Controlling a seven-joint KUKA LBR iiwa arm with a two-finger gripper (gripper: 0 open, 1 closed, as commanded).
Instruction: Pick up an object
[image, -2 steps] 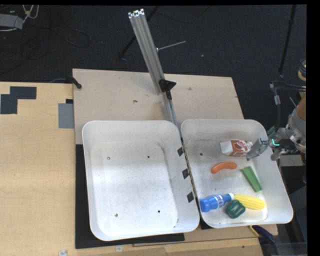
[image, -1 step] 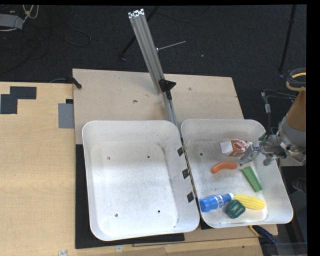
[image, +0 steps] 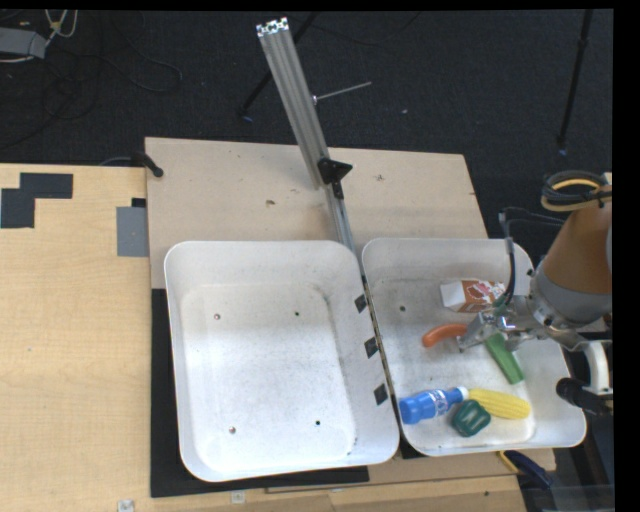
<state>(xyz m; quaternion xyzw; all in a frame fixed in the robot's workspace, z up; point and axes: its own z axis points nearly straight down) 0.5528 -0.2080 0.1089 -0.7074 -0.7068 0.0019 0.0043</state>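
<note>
A: Where's the arm (image: 580, 270)?
B: Reaching in from the right, over the right bin (image: 420, 262). Gripper (image: 487, 330) sits low, approx mid-bin.
A: Claw clenched or released?
B: Can't tell, metal bits too small and blurry. Nothing seen grasped.
A: Objs in that bin?
B: Orange carrot-like piece (image: 443, 335) just left of the gripper, tip looks to be touching it. Green stick (image: 505, 361) just below-right of the gripper, slanted. White-and-red packet (image: 472, 294) above it, near the back wall.
A: Front of bin?
B: Blue bottle w/ white cap (image: 432, 404) lying on its side, front-left. Yellow corn cob (image: 501, 404) to its right, dark green block (image: 470, 418) touching the cob's left end.
A: Left bin (image: 262, 360)?
B: Sits beside the right one, w/ black clips (image: 369, 346) along the shared edge.
</note>
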